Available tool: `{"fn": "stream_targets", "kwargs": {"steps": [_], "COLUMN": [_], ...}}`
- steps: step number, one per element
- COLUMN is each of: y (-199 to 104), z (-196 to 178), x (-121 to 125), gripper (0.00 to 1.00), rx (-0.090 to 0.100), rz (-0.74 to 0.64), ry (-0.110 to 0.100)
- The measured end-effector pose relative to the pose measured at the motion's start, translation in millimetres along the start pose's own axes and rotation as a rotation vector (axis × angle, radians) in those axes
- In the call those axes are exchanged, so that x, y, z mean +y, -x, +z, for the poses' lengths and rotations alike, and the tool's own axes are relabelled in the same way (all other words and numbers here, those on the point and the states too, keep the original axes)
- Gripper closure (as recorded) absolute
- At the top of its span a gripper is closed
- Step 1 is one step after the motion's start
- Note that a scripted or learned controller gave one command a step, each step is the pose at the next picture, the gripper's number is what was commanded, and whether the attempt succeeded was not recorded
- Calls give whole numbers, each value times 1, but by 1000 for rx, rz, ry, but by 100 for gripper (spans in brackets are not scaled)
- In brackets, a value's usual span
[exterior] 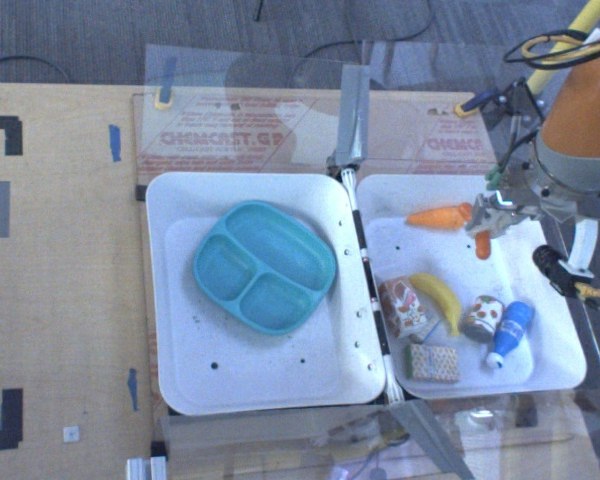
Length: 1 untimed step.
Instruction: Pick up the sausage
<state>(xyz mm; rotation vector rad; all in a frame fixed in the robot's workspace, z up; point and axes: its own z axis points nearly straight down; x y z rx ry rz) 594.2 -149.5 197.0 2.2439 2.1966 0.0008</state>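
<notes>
two white bins side by side on a wooden bench [60, 268]. in the left bin [180, 368], a teal divided plate [265, 266], lying flat near the middle. in the right bin [560, 363], far side, an orange carrot [438, 218] lying across. just right of it, a small orange-red sausage [483, 246], hanging upright and pinched at its top end between the jaws. gripper [488, 222] above the far right part of the right bin, closed narrow on the sausage, with the grey arm and its orange band [580, 98] coming in from the right. nearer in the same bin, a printed can [404, 306] on its side by the left wall, touching a yellow banana [437, 300] just to its right. right of the banana, a small patterned cup [483, 317], then a blue bottle [508, 331] with a white cap, tilted, just beside the cup. at the near edge, a speckled sponge [433, 362], below the can and banana. far of the bins, clear plastic sheets [240, 118] with red lettering, and dark carpet beyond.
</notes>
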Motion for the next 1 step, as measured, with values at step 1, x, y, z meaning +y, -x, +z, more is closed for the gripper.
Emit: {"fn": "stream_targets", "kwargs": {"steps": [1], "y": [-27], "z": [33], "x": [-82], "gripper": [100], "rx": [1], "rz": [-33], "ry": [-3]}}
